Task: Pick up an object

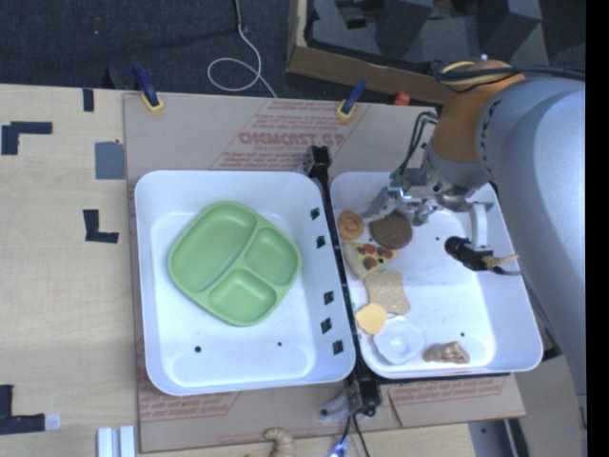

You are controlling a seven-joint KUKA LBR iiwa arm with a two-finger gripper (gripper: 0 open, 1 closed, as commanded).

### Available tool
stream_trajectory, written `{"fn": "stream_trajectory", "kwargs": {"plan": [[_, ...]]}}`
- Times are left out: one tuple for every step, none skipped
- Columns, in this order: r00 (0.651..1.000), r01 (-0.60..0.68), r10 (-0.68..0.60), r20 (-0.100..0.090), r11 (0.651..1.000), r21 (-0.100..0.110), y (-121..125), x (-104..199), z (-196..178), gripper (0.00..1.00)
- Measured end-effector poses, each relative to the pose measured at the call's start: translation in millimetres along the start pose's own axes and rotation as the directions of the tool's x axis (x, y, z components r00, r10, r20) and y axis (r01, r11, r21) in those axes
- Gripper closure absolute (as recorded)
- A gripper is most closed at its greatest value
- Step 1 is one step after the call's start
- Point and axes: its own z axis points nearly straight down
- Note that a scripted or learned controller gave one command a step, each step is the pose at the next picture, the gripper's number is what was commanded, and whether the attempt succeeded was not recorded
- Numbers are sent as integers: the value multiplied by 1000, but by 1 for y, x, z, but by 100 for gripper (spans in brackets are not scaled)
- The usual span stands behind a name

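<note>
My gripper (407, 204) hangs low over the far part of the right bin (504, 303), just above and behind a round brown patty (390, 231). Left of the patty lies a small orange donut (351, 225). A pizza slice (372, 255) and a pale piece of toast (386, 291) lie in front of it. Further toward the front are a yellow disc (371, 319), a white cup (398, 342) and a tan lumpy piece (445, 353). I see nothing held in the gripper.
The left bin (157, 350) holds a green divided plate (234, 262). A black divider (328, 265) runs between the two bins. The arm's grey body (542, 179) covers the right bin's far right side.
</note>
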Motion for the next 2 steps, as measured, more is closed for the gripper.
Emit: {"fn": "stream_trajectory", "kwargs": {"plan": [[1000,-1,1,1,1000,0,-1,-1,-12,100],[1000,2,-2,-2,1000,1,-31,73,-118,100]]}}
